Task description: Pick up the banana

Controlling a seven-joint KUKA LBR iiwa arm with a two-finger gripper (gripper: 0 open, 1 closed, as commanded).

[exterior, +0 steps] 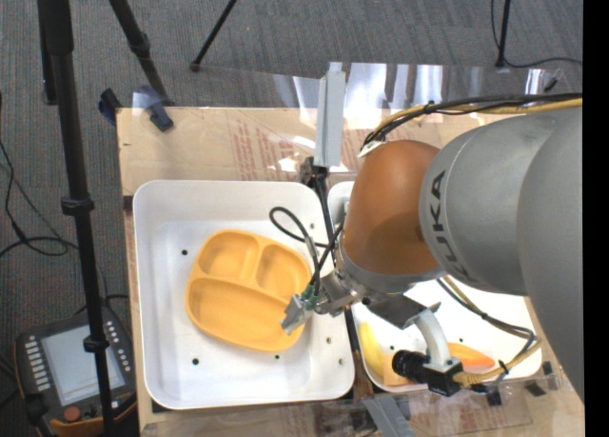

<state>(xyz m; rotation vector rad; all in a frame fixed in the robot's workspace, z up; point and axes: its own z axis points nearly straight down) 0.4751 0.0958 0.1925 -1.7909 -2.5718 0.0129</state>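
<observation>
bench [219,145]: plywood, apparently | on it: left bin [157,368], right bin [381,380], side by side

My gripper [297,312] hangs over the left bin [162,368], at the near right edge of the divided plate [249,288] that lies in the middle of that bin. My arm [476,207] reaches in from the right and covers most of the right bin [381,380], which sits just beside the left one. In the near part of the right bin, under my wrist, the banana [373,357] lies close to the bin's left wall. Both bins rest on the bench [219,140], whose bare top stretches behind them. A tripod [71,188] stands to the left of the bench, with a control pendant [67,368] near its foot.
</observation>
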